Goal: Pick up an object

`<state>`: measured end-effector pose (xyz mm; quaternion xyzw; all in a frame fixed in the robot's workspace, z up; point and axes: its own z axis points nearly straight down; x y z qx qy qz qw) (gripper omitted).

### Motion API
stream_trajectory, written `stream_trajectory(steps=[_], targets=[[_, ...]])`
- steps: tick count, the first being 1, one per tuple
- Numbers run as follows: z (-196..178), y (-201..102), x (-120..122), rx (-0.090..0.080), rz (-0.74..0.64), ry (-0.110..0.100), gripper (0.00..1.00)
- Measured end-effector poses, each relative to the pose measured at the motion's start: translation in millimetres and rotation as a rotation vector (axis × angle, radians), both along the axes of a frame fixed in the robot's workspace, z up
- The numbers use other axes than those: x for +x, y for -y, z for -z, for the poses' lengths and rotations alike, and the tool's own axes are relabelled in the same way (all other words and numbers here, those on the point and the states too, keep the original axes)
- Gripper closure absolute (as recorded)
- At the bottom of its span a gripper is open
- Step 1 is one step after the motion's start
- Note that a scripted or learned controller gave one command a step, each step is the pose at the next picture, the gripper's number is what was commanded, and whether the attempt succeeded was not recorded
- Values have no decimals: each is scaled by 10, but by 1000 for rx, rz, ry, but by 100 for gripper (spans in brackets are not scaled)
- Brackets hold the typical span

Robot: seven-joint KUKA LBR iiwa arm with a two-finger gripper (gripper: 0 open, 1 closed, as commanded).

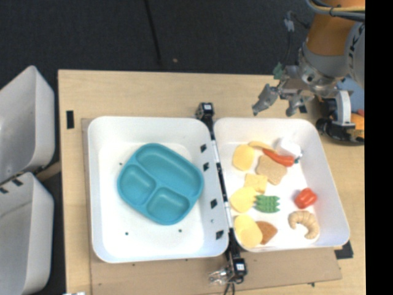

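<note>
You can see the gripper [279, 102] up at one o'clock, above the far edge of the right bin [328, 165], with its two fingers spread apart and nothing between them. The toy foods sit in that bin, like the red chili pepper [277, 157], red tomato [305, 197] and croissant [305, 222]. The blue divided plate [159, 182] lies in the left bin [104, 226] at nine o'clock.

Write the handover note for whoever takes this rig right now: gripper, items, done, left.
Gripper: open, holding nothing, hovering above the far rim of the right bin.
Right bin holds the toy food: red pepper, toast, tomato, green piece, croissant, several yellow pieces such as the one at the near left corner.
Left bin holds a blue tray.
Done: nothing picked yet.
Left: lower into the right bin, close on one item, lift it.
</note>
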<state>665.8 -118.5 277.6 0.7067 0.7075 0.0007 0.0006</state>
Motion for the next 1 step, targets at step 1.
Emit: stream_trajectory(steps=[1], targets=[[574, 487, -624, -3, 7, -9, 0]])
